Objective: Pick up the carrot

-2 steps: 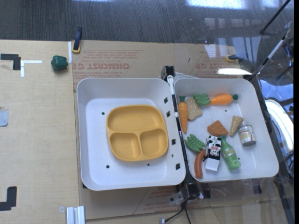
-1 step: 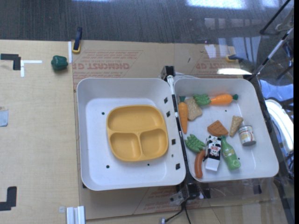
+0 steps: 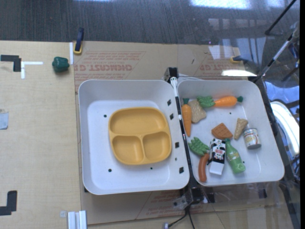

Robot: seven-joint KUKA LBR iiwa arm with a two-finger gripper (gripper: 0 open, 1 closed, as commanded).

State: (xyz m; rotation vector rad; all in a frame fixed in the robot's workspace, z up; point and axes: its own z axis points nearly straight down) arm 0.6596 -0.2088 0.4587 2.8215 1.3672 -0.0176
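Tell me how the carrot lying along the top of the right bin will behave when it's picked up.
The carrot looks like a moulded toy, so probably stiff and light. Its round, tapering body may roll or slip out of a pinch near the thin end. Its leafy end touches the cracker, which may get nudged.

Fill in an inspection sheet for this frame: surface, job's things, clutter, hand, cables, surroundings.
Surface: cardboard-covered bench bearing two white bins, left bin and right bin.
Job's things: two carrots in the right bin, one along its left wall, one near its top wall.
Clutter: yellow divided plate in the left bin; green bottle, milk carton, can, sausage in the right bin.
Hand: nothing seen.
Cables: black cable at the bench's front edge.
Surroundings: dark floor beyond.
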